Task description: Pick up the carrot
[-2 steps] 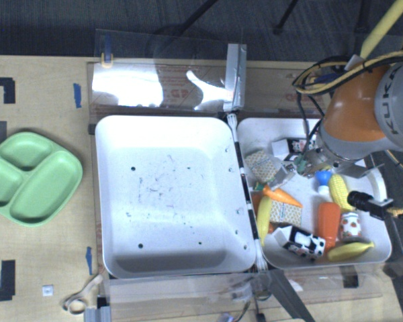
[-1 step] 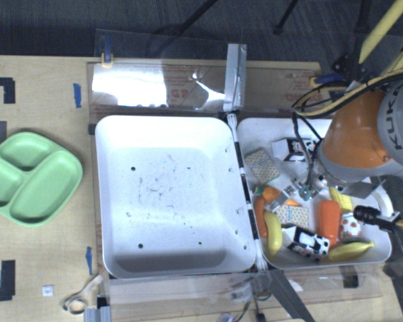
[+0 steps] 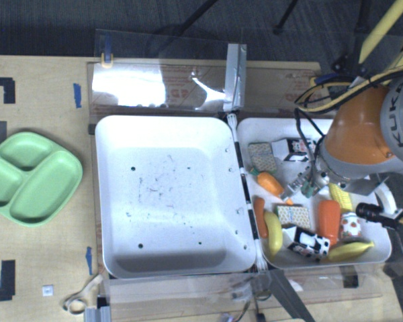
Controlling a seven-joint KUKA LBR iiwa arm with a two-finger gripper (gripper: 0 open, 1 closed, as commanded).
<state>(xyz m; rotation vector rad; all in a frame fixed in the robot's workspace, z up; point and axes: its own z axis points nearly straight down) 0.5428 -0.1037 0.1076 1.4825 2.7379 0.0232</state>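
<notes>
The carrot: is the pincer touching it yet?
Apart. The camera view shows white bin floor between the carrot and the pincer, which sits to its right.

The arm (image 3: 383, 123) is grey with a broad, rounded orange band (image 3: 354, 134) (part of the black "KUKA" lettering shows), and black cables (image 3: 309, 129) trail alongside.

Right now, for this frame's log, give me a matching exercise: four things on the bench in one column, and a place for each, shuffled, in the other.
Things:
1. carrot
2. green divided plate
3. gripper
4. black-and-white cow toy

Places:
A. on the bench, left of both bins
B. right bin, near its front edge
C. right bin, by the wall shared with the left bin
D. over the right bin's middle, just right of the carrot

Pairs: 1-C, 2-A, 3-D, 4-B
</notes>
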